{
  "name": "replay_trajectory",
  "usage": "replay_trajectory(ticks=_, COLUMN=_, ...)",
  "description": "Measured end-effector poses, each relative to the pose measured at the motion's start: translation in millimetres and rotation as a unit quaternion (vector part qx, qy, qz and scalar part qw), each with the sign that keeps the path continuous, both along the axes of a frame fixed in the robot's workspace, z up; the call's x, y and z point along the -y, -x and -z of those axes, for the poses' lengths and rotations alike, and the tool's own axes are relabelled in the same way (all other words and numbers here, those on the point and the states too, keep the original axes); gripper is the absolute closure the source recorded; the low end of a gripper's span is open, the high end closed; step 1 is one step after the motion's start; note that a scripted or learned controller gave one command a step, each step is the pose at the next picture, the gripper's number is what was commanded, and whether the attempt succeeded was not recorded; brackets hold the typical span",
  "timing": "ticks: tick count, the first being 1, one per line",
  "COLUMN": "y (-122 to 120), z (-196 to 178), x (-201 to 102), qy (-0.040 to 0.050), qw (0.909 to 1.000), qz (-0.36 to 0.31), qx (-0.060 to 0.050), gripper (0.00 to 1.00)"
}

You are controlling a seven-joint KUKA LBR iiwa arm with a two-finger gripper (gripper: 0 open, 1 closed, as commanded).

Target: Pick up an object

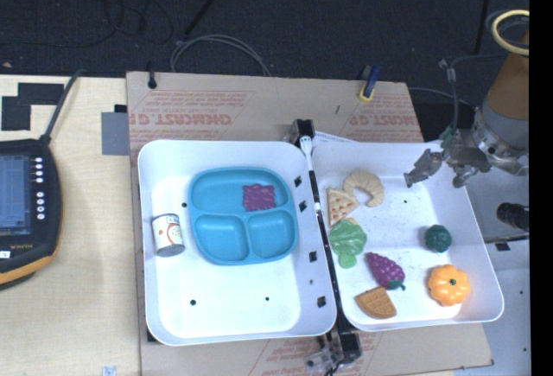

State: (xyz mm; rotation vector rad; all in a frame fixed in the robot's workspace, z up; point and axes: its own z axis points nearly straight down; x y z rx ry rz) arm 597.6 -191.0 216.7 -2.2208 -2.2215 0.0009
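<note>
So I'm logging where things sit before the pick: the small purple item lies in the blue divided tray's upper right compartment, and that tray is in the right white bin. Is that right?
Not quite. The camera view shows the blue divided plastic tray in the left shallow white bin, not the right one. The rest holds: the small purple item lies in the tray's upper right compartment.

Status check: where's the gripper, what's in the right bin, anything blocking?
Two-finger gripper open, holding nothing, over right white bin top edge. Nearest: dark green ball, tan croissant. Nothing between.
</note>
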Motion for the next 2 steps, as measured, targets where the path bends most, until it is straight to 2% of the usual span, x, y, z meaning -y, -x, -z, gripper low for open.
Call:
replay_trajectory(ticks=1, y=76, z=68, x=-34, qy=-0.0029, qw=1.0, qz=0.001, qx=-0.007, gripper=0.0)
replay_trajectory(ticks=2, y=124, z=132, x=-77, qy=-0.0012, qw=1.0, qz=0.001, qx=-0.002, gripper=0.0)
